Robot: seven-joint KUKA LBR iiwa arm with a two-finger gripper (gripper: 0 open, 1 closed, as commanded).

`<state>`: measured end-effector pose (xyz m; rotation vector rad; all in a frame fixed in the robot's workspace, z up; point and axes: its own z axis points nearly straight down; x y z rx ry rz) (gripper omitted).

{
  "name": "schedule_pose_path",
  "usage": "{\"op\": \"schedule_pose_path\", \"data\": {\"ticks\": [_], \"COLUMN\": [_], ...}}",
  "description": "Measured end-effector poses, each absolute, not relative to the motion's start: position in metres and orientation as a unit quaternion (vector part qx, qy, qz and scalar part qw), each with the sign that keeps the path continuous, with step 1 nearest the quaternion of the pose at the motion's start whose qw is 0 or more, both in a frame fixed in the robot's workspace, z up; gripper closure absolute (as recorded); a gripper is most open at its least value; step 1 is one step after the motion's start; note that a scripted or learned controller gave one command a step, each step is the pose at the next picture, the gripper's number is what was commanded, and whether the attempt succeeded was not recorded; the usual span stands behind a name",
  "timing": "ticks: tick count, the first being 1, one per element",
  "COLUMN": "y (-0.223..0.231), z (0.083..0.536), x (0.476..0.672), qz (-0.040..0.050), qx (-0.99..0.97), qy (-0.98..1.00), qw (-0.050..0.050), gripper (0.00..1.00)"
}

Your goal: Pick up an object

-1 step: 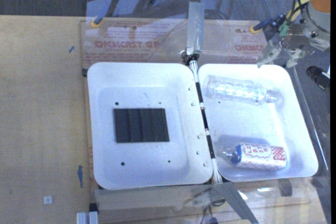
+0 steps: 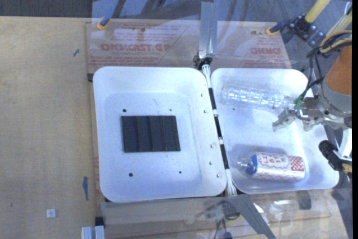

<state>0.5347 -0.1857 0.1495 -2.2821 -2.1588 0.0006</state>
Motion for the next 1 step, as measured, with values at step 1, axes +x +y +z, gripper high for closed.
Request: {"op": "schedule_pose_path", "data": {"ticks": [1], "y": [-0.2096], "z": [0.0976], "x": [0.487], "qz": [-0.0003], "qx": [-0.721], "qy": [-0.693], "qw": [0.003], "gripper": [0.0]}}
